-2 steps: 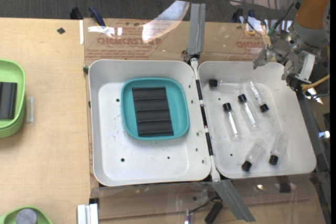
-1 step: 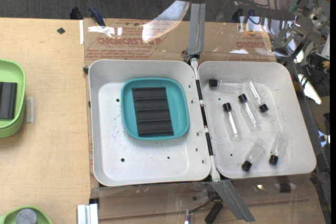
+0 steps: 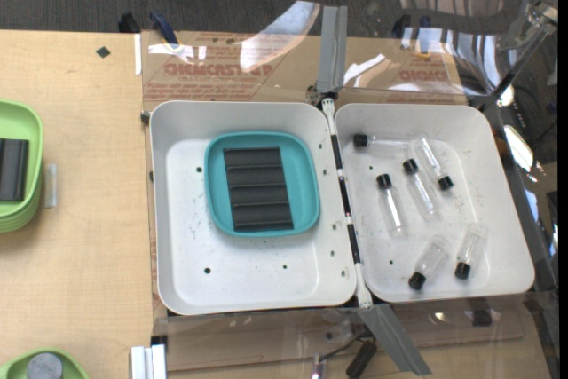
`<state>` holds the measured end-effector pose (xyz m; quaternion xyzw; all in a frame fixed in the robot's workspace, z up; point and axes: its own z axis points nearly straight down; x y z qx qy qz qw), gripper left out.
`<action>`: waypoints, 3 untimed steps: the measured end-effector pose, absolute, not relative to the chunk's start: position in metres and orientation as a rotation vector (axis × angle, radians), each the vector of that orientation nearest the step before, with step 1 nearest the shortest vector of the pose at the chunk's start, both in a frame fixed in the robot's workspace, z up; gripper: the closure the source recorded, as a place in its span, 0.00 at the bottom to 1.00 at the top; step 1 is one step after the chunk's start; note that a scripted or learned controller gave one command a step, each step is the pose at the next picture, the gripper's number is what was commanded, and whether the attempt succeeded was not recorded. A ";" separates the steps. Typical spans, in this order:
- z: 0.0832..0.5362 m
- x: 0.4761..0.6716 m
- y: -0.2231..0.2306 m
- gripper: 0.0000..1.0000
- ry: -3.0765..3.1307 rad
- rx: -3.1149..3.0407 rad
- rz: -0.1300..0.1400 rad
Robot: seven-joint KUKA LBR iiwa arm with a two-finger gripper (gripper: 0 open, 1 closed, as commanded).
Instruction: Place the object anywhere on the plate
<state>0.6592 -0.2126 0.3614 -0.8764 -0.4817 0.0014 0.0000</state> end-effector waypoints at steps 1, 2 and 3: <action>0.434 0.659 -0.212 0.00 -1.458 -2.782 0.004; 0.440 0.659 -0.215 0.00 -1.257 -2.878 0.006; 0.439 0.657 -0.215 0.00 -1.209 -2.897 0.009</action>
